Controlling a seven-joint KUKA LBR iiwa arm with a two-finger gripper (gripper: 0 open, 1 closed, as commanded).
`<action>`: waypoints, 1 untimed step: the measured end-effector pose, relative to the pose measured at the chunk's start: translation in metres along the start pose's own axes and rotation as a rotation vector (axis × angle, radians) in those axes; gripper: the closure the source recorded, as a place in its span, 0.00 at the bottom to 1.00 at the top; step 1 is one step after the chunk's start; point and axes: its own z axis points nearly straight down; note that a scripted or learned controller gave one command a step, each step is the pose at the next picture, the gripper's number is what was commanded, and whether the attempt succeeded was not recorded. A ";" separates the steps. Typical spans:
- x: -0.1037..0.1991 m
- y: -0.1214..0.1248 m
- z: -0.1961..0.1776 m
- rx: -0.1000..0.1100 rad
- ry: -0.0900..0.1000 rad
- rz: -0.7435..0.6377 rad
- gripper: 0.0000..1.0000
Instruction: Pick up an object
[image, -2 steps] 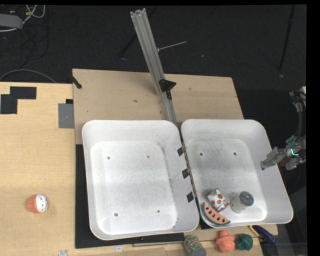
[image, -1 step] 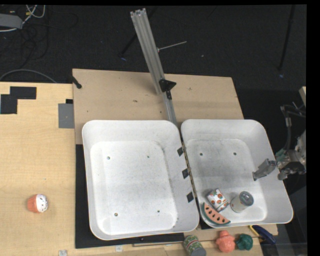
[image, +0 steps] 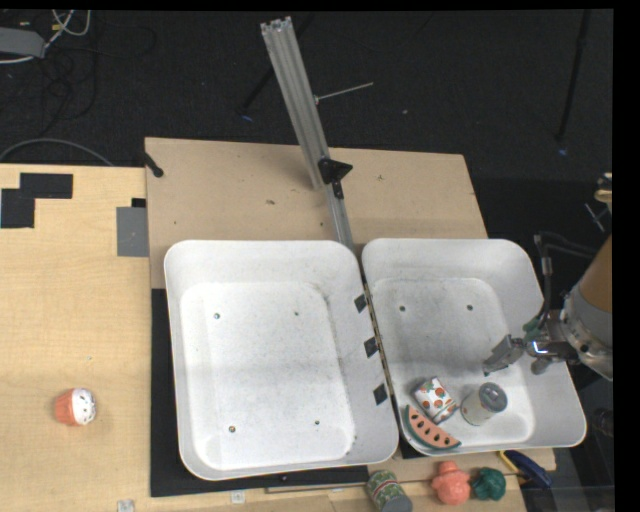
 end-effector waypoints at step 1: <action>-0.009 -0.001 0.055 0.000 0.000 0.001 0.00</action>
